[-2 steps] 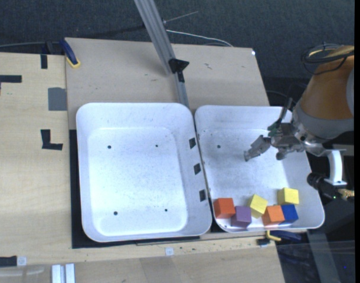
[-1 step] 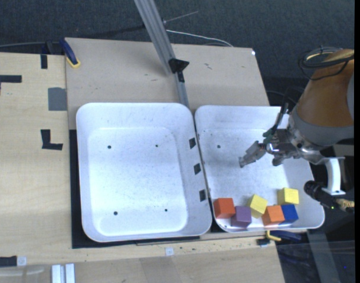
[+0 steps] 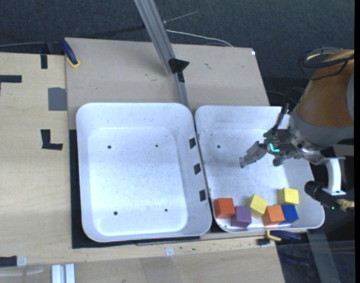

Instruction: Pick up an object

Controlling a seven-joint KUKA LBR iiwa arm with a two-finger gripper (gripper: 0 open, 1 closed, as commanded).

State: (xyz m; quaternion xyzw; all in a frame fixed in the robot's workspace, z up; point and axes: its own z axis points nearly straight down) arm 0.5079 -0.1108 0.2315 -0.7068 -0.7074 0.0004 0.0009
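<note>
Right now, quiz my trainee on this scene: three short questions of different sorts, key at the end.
1. True or false: the end effector hangs over the right bin.
2. Which block lies nearest the bins' shared wall? A) orange-red block B) blue block C) upper yellow block
3. Fill in: the purple block lies along the right bin's ____ edge in the camera view.

Key: 1 true; 2 A; 3 lower.
</note>
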